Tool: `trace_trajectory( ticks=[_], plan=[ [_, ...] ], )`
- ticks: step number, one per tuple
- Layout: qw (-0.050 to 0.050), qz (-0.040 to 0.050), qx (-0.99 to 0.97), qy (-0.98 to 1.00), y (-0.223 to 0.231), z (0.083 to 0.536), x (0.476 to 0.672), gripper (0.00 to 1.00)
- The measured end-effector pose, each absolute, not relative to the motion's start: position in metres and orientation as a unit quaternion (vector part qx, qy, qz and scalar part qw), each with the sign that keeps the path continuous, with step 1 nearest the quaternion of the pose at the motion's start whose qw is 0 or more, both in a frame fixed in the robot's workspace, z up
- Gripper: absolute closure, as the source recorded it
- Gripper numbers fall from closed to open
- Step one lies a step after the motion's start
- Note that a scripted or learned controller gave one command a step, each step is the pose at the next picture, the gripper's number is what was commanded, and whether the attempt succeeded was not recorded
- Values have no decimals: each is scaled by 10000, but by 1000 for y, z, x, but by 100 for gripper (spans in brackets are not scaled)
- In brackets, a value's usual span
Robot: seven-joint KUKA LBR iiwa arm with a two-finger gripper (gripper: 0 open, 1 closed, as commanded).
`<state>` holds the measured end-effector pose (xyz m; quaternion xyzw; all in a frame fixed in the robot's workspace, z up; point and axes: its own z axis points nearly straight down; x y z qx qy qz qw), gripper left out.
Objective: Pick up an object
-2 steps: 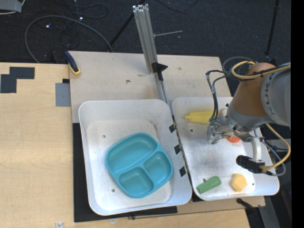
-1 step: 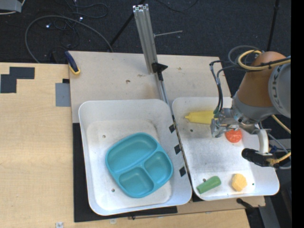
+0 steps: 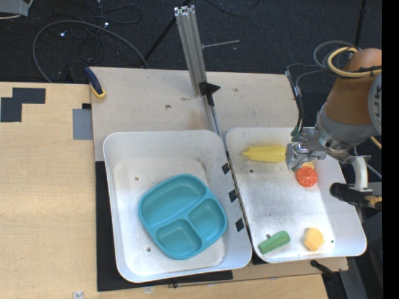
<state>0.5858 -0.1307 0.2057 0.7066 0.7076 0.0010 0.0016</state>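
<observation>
Objects for picking sit in the right bin [image 3: 349, 245], lower right of frame: a yellow corn-like piece [image 3: 264, 154] near its top edge, an orange-red round piece [image 3: 307, 177] just right of centre, a green cylinder [image 3: 274, 242] and a small yellow lump [image 3: 313, 238] near the bottom edge. Bench top [image 3: 249, 101] is pale beige w/ scuffs; a light wood surface [image 3: 43, 198] lies at left w/ grey patches; dark carpet w/ cables runs across the top. An aluminium extrusion post [image 3: 190, 48] rises at top centre. Left bin [image 3: 118, 167] is white, shallow, rounded corners, and holds a teal 3-compartment plastic tray [image 3: 182, 215], glossy, tilted. Gripper [image 3: 300, 154] sits between corn and red piece, just above the latter; can't tell whether it is parted or closed. Arm body is grey w/ orange band, at right edge.
</observation>
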Motion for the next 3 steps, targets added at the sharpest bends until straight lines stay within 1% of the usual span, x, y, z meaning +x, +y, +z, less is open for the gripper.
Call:
trace_trajectory(
  ticks=[1,2,3],
  plan=[
    [-23,-5,7056,7086,-82,200,575,100],
    [-24,-6,7056,7086,-34,213,555,100],
    [-16,-1,7053,7089,11,220,552,100]
  ],
)
